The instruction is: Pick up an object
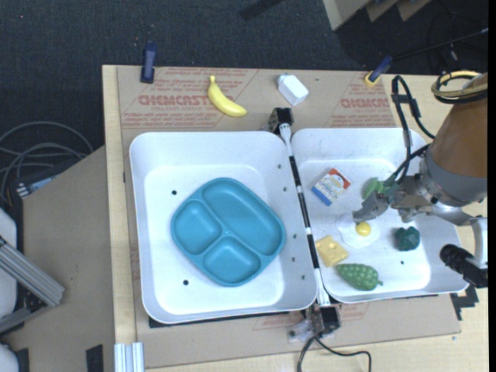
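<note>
Two shallow white bins (155, 161); in the right one, the pincer (370, 208) hangs just above a small yellow ball (363, 229), grip state unclear.

Single fixed camera above bench (232, 91) — looking down at slant, medium distance. Both white bins framed whole: left bin (155, 161), right bin (349, 142). Arm (465, 146) enters from right edge — dark floor beyond bench's far edge.
</note>
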`<state>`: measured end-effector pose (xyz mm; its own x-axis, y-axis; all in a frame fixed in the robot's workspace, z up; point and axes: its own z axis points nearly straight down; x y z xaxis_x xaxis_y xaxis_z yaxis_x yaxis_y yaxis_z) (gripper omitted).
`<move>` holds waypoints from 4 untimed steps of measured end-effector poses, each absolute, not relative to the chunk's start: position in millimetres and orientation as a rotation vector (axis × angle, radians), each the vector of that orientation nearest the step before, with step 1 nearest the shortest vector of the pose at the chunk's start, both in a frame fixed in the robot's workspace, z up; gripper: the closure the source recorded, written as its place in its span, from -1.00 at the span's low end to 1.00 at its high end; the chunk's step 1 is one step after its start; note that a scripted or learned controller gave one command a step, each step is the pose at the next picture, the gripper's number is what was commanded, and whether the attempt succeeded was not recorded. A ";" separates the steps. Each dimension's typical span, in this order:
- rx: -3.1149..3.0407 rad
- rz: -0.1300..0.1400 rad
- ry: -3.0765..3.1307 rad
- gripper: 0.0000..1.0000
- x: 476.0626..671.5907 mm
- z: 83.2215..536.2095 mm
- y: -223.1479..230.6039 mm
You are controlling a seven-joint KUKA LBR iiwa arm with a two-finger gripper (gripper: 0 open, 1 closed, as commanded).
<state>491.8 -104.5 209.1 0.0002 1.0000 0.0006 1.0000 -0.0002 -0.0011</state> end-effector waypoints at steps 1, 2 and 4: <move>-2.224 0.001 -2.221 -1.00 541.1 165.5 -209.1; -2.221 0.000 -2.221 -1.00 513.5 84.5 -213.5; -2.223 -0.001 -2.221 -1.00 513.8 94.3 -213.6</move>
